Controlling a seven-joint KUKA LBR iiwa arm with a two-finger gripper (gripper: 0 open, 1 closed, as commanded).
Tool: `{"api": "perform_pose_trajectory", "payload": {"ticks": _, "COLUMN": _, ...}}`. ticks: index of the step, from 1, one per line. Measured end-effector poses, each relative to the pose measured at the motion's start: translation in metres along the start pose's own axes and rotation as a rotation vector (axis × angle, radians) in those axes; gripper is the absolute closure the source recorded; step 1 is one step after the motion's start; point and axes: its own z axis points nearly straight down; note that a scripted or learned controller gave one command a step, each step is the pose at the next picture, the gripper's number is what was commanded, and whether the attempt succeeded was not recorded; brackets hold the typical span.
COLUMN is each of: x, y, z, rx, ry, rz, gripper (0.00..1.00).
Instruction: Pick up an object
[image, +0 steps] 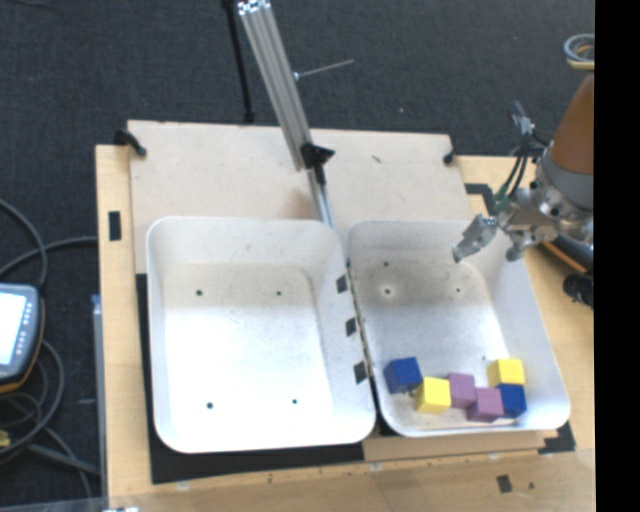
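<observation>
The hand (492, 238) hovers over the right bin's (532, 318) far edge, fingers apart (holding nothing), well away from the blocks (462, 388).

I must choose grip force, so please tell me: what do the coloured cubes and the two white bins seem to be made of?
The small coloured cubes, blue, yellow and purple, look like matte foam or soft plastic: flat colour, no shine. The shallow white bins look like thin moulded plastic: rounded corners, smooth walls, grey scuffing.
</observation>
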Motion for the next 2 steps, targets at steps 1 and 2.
{"api": "perform_pose_trajectory", "payload": {"ticks": 1, "x": 0.063, "y": -0.062, "z": 0.083, "rx": 0.011, "ry": 0.006, "rz": -0.003, "gripper": 0.0}}
{"api": "perform_pose_trajectory", "payload": {"ticks": 2, "x": 0.078, "y": -0.09, "z": 0.167, "rx": -0.003, "ry": 0.001, "rz": 0.005, "gripper": 0.0}}
